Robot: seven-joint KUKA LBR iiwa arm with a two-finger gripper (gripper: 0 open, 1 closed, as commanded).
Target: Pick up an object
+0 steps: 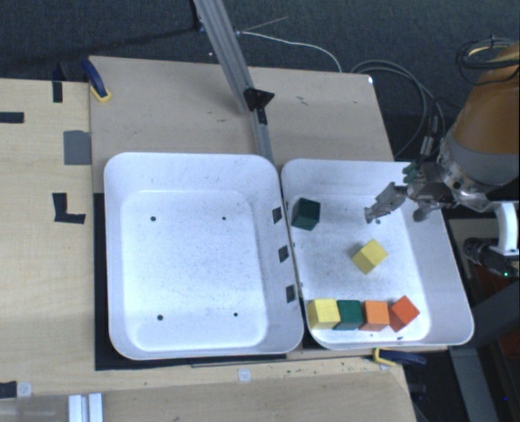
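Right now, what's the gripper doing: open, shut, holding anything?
Gripper: over the right bin, above the loose yellow cube, with no block seen in it; open or shut cannot be told.

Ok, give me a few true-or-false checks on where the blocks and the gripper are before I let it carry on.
1. All the blocks lie in the right bin. True.
2. The gripper holds the dark green block. False: that block lies apart, on the bin floor.
3. Four blocks line the right bin's near edge: yellow, green, orange, red-orange. True.
4. The loose yellow block lies in the left bin. False: it lies in the right bin.
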